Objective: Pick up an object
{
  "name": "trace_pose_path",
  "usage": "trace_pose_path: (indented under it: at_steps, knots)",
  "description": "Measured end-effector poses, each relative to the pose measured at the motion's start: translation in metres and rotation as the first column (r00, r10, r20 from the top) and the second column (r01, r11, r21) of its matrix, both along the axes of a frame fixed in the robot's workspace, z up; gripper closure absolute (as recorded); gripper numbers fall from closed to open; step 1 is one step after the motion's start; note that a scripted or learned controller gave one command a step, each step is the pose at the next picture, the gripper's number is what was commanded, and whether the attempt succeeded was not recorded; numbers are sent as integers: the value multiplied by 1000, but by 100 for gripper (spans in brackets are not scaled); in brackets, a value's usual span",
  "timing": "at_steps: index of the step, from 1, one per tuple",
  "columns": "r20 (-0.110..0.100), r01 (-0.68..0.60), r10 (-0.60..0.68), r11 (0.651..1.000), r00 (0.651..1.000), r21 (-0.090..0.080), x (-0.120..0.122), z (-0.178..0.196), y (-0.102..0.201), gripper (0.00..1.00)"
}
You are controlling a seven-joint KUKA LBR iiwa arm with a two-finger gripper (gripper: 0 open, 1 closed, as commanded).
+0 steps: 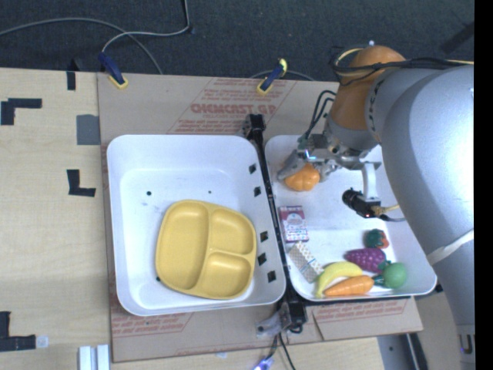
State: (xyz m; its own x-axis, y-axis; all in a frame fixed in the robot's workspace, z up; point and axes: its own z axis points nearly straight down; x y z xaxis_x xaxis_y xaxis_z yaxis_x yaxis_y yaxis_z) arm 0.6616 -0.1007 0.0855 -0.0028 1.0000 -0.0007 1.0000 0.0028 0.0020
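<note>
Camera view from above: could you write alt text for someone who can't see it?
A grey robot arm's gripper hangs over an orange toy in the right white bin, which also holds toy fruit near its front corner. The left bin holds a yellow divided tray.

Even, diffuse overhead lighting; white bins bright, nearly washed out. Soft shadows lie beneath the yellow tray. Slight overall softness; the near arm is blurred. Dark floor dim.
</note>
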Motion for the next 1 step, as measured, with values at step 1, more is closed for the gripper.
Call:
trace_pose_path:
  at_steps: [1]
  knots:
    - [-1, -1, 1, 1000, 1000, -3, 0, 10, -1, 100]
